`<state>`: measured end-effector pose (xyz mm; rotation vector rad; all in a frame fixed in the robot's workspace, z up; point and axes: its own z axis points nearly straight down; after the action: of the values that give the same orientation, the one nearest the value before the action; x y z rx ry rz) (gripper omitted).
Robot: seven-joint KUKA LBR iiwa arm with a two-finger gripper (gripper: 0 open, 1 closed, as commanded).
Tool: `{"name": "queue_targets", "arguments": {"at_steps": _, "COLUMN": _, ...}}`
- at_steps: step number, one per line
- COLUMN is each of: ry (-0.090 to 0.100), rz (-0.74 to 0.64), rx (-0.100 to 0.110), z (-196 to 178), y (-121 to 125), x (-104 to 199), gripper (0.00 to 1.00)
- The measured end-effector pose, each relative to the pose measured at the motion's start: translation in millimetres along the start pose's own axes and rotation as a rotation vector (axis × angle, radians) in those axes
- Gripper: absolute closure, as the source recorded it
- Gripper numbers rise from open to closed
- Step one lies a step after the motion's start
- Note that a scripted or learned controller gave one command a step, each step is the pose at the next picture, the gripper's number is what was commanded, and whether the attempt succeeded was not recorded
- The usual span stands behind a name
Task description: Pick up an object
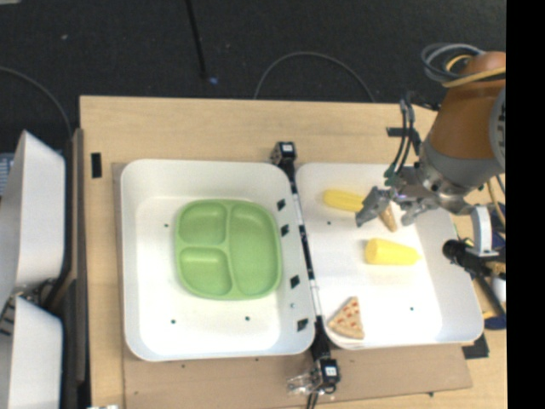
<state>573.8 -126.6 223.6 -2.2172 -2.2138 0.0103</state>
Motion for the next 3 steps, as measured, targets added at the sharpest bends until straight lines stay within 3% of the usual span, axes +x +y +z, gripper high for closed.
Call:
{"name": "queue_targets", "arguments": {"at_steps": 1, "ry": -0.002, "rz": -0.003, "rx": -0.011, "z": -6.2, "y": 2.5, "x": 0.2, "gripper": 0.0}}
{"name": "queue_targets", "arguments": {"at_steps": 3, "ry": -0.003, "rz": 0.003, "rx": -0.009, "z": 99.2, "y": 7.3, "x": -3.1, "gripper": 0.0}}
